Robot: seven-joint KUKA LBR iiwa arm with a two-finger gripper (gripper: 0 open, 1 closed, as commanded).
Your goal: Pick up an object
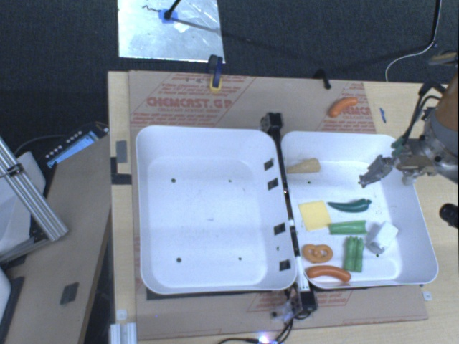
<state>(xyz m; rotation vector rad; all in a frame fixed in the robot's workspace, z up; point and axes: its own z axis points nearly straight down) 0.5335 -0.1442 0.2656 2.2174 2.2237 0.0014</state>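
The right bin (412,224) holds several toy foods. They include a tan wedge (303,166), a yellow square (314,215), a dark green pepper (349,206), a green stick (347,227), a green bundle (353,254), a pretzel (317,252), an orange sausage (328,274) and a white-grey piece (381,236). My gripper (374,170) hangs over the bin's upper right part, just above and right of the dark green pepper. It is apart from every object, and I see nothing in it.
The left bin (208,206) lies beside the right one, with a black clip strip (281,192) between them. Another orange sausage (343,107) lies on the cardboard beyond the bins. A yellow-blue clamp (215,74) stands at the bench's far edge.
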